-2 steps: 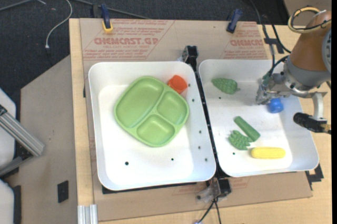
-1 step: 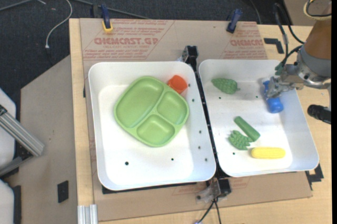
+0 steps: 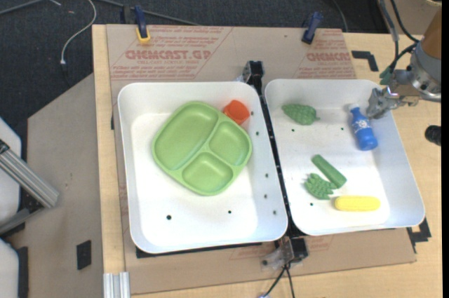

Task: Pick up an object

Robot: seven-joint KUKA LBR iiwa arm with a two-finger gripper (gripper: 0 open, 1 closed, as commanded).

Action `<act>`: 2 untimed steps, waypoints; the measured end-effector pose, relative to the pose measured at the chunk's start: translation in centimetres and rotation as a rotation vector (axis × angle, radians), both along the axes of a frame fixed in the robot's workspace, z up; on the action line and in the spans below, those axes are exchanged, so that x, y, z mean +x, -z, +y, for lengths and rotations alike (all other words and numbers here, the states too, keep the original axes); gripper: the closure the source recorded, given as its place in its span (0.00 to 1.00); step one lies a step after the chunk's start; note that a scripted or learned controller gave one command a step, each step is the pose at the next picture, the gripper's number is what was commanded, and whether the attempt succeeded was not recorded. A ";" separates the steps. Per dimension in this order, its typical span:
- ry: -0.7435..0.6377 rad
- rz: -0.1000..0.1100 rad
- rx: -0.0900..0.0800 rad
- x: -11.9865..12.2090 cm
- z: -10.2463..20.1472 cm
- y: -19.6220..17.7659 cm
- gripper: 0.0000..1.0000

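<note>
Camera view. The right bin holds five items: a blue bottle at about 2 o'clock of the bin's centre, a green textured piece at 11 o'clock, a green brush-like item near 6 o'clock, and a yellow corn cob at 5 o'clock. The left bin holds a green divided plate with an orange item touching its rim at 1 o'clock.

The gripper sits at the bottle's 1 o'clock, just beside its cap end. How far the pincer is open cannot be told; nothing is visibly held between its tips.

Judged step: approach to the bottle, the nearest candidate. To do it well, centre the gripper over the bottle's body, not the cap, and align the closing direction across the bottle's narrow width. The bottle lies near the bin's wall at 3 o'clock, so keep clear of that wall on descent. A round body may roll; close squarely.
</note>
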State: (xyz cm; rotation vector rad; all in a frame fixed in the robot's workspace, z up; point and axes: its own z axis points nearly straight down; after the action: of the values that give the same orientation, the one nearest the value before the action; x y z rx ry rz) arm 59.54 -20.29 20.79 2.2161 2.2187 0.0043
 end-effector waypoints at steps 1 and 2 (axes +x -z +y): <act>-0.006 0.006 0.005 0.5 6.0 -0.5 1.00; -0.006 0.007 0.005 0.5 12.2 -1.2 1.00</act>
State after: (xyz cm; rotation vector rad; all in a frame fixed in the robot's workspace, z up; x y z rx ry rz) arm 60.08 -8.09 21.96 2.2158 2.2316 0.0026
